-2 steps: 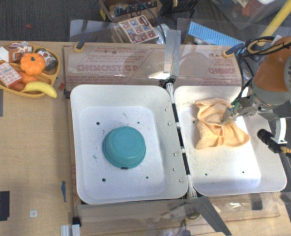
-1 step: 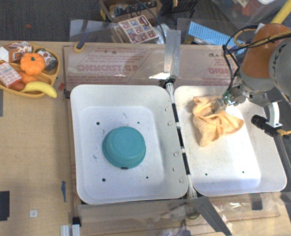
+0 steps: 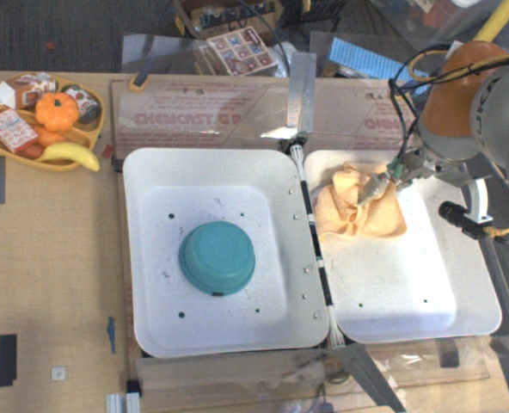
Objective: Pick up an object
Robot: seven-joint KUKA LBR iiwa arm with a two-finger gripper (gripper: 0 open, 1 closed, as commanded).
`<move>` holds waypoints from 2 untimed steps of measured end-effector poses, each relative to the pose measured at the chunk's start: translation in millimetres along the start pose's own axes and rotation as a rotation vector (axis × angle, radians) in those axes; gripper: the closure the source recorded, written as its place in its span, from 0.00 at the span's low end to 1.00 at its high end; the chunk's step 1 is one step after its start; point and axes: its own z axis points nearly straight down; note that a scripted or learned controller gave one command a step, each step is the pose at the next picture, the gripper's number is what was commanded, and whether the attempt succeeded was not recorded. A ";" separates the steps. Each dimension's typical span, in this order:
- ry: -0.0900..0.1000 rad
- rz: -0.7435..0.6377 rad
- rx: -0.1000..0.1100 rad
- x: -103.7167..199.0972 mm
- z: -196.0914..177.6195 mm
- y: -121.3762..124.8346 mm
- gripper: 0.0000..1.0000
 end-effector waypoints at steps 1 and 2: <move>-0.004 -0.001 -0.009 0.0 -12.6 2.9 1.00; 0.002 0.086 -0.006 24.7 -64.6 -28.0 1.00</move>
